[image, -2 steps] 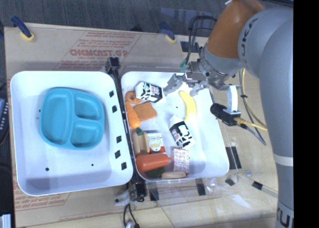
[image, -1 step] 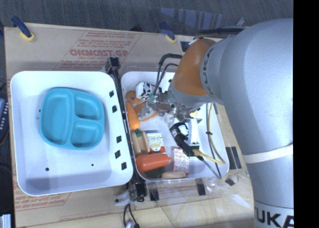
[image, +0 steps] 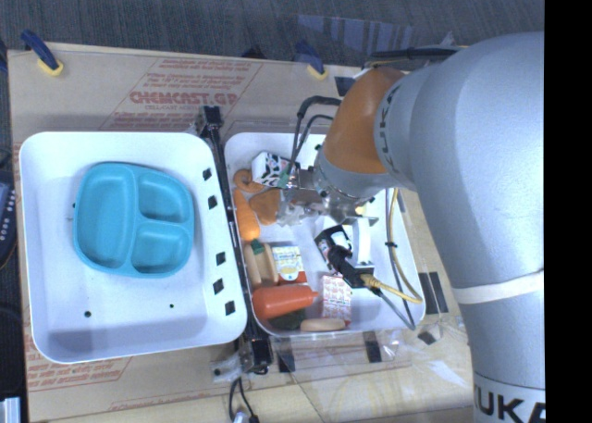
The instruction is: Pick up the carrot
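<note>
The carrot (image: 245,216) is a narrow orange piece lying along the left wall of the right bin (image: 400,315), pointing toward the far end. My gripper (image: 294,199) reaches down into the same bin just right of the carrot, over a tan bread-like piece (image: 265,205). The grey wrist with its orange band (image: 356,134) covers the bin's far right part and hides the gripper's tip.
The right bin also holds a black-and-white item (image: 268,168), a small carton (image: 288,264), a red-orange block (image: 283,301), a printed packet (image: 336,293) and a beige piece (image: 322,325). A blue divided plate (image: 134,217) lies in the left bin (image: 55,319).
</note>
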Robot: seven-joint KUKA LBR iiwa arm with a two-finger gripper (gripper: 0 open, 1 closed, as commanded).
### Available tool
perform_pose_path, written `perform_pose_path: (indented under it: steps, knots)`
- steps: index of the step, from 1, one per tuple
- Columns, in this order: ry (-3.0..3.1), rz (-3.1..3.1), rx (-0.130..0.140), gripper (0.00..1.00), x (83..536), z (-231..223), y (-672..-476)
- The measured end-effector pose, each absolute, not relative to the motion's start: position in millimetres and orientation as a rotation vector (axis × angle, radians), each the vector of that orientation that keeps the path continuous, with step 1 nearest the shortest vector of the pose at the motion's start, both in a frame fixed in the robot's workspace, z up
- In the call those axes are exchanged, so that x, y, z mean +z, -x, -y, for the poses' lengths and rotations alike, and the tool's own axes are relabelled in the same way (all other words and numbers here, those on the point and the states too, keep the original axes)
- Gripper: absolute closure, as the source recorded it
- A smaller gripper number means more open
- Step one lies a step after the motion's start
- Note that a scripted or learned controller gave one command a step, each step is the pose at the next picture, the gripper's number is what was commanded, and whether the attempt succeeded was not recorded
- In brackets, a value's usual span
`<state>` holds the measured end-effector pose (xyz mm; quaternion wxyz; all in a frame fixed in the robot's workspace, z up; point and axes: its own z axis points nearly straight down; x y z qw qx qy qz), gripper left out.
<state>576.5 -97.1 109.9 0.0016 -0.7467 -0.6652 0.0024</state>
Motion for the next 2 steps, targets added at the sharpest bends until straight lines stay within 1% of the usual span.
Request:
perform_pose_path:
  steps: [1,2]
  knots:
    - [2.342,2.089,0.009,0.0,110,97,-576.4]
    - [2.746,1.517,0.008,0.0,91,123,-624.0]
